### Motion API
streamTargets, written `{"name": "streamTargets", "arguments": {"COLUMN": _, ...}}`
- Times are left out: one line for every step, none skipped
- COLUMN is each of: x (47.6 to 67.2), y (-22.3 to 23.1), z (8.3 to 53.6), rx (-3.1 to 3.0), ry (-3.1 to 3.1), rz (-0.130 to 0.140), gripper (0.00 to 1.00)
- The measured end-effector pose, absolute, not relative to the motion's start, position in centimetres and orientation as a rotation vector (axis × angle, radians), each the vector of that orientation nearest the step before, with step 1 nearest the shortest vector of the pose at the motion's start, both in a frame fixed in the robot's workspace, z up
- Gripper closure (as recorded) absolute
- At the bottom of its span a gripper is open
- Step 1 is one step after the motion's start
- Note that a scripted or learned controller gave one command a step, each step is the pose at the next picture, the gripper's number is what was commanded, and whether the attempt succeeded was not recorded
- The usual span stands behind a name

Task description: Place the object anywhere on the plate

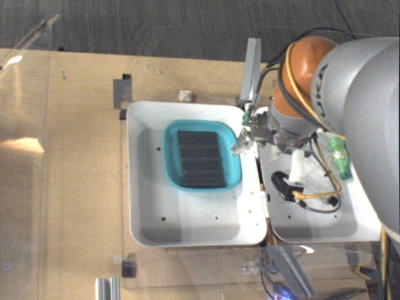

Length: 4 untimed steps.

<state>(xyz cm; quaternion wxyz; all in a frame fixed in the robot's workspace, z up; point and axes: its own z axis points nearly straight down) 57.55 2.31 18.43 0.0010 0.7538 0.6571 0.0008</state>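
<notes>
A teal square plate (170, 161) with rounded corners lies in the left bin (150, 217), toward its upper right. A dark ridged slab (201, 160) rests flat on the plate and covers most of its middle. My gripper (240, 144) hangs at the plate's right rim, close to the wall between the two bins. The grey arm with its orange band (306, 74) comes in from the upper right. A green translucent object (338, 157) lies in the right bin (312, 230), partly hidden by the arm.
A small pale cube (184, 95) sits on the wooden bench just behind the left bin. Black clamps (125, 86) stand at the bench's left corners. A grey upright post (252, 67) rises behind the bins' shared wall.
</notes>
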Motion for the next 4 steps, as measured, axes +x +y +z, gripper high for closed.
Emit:
{"name": "streamTargets", "arguments": {"x": 62.5, "y": -0.7, "z": 18.4, "rx": 2.37, "ry": 2.059, "rz": 0.002, "gripper": 0.0}}
{"name": "streamTargets", "arguments": {"x": 64.1, "y": -3.8, "z": 22.7, "rx": 2.395, "ry": 2.028, "rz": 0.004, "gripper": 0.0}}
{"name": "streamTargets", "arguments": {"x": 53.4, "y": -6.6, "z": 29.7, "rx": 2.591, "ry": 1.771, "rz": 0.006, "gripper": 0.0}}
{"name": "streamTargets", "arguments": {"x": 48.8, "y": -12.1, "z": 39.2, "rx": 2.869, "ry": 1.27, "rz": 0.007, "gripper": 0.0}}
